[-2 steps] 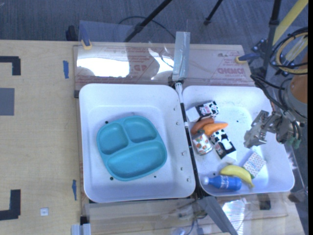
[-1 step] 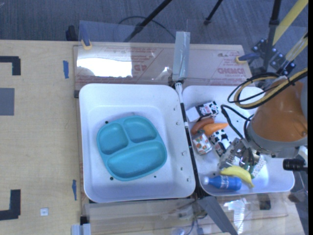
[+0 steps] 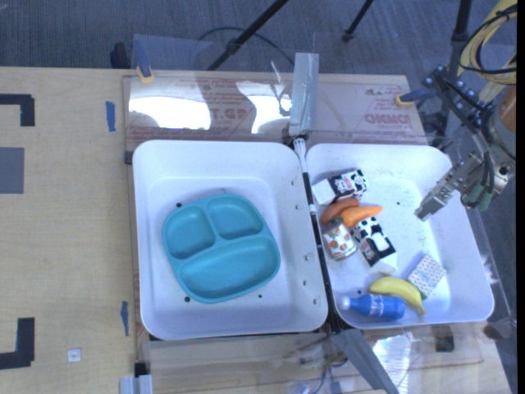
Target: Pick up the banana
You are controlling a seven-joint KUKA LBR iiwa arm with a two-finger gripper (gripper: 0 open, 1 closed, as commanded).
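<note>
Camera view, taken from the near edge outward. Nearest, in the right-hand shallow white bin [image 3: 474, 300]: blue plastic bottle [image 3: 373, 306] lying on its side by the near wall. Just behind it and right against it, perhaps touching: curved yellow banana [image 3: 399, 290], lying flat on the bin floor, one end toward the bottle's right end. Just beside the banana on the right: small patterned flat packet [image 3: 427, 275].

Further back, toward the wall between the bins, a tight cluster: black-and-white box [image 3: 376, 242], small printed can [image 3: 339, 240] on its side, orange carrot-shaped toy [image 3: 353, 214], and beyond those a second black-and-white carton [image 3: 348, 184].

Across the divider, in the left-hand shallow white bin [image 3: 146, 220]: teal divided plastic plate [image 3: 220, 247], nothing on it. Pale wooden counter [image 3: 57, 220] out to the left.

Far right, above the back half of the right bin: fingers [image 3: 428, 207] at the end of the grey arm [image 3: 480, 175], slanting down toward the bin floor. Cannot tell how far apart, too small and blurred at this angle. Nothing seen gripped. Well apart from the banana, with open floor between.

Judged progress: early, nothing done. Banana not lifted, not touched. Left to do: travel toward the near side of the bin, descent over the banana, closing, lifting. Likely nuisance: bottle and packet crowding both sides.
</note>
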